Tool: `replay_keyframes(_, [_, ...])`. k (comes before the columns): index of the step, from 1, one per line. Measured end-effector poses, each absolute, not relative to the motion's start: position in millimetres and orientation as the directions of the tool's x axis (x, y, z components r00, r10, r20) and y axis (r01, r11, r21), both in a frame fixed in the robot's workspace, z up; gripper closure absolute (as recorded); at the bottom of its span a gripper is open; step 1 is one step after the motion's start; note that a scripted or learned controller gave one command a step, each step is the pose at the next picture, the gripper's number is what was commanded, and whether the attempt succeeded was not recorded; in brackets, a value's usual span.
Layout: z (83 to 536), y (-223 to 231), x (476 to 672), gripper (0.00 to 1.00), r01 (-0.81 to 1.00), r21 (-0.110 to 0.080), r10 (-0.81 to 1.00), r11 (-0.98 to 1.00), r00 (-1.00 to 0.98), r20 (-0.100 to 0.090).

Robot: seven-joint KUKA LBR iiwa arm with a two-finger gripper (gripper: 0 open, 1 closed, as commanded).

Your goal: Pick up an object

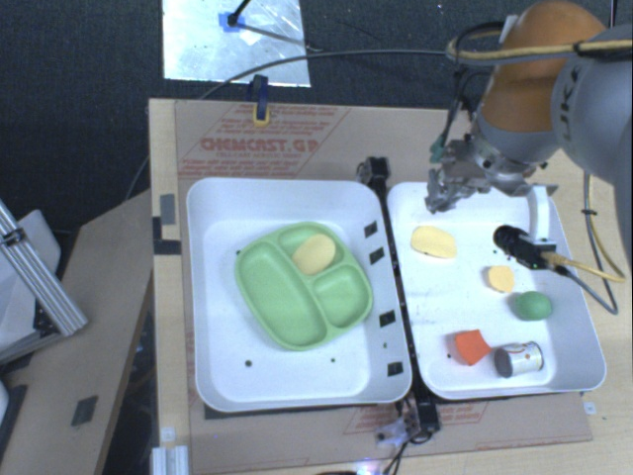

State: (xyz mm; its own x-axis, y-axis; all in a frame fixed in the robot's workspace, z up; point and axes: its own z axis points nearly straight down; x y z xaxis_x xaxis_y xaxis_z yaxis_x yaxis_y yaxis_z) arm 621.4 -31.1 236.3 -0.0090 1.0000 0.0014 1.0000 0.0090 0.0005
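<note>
Rightward of the green divided plastic plate in the left white bin, the gripper, its opening impossible to tell, hangs near the pale yellow oval piece, probably light, slick and best pinched across its short width, in the right white bin.

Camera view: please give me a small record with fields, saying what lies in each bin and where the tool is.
left bin: green tray; yellow fruit in its far small compartment
right bin: pale slab, yellow chip, green ball, orange block, can
tool: over the right bin's far left part, just beyond the slab
</note>
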Motion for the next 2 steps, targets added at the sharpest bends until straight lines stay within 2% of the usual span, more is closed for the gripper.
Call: replay_keyframes(2, [242, 84, 618.6, 1.00, 1.000, 0.002, 1.000, 0.010, -0.010, 0.002])
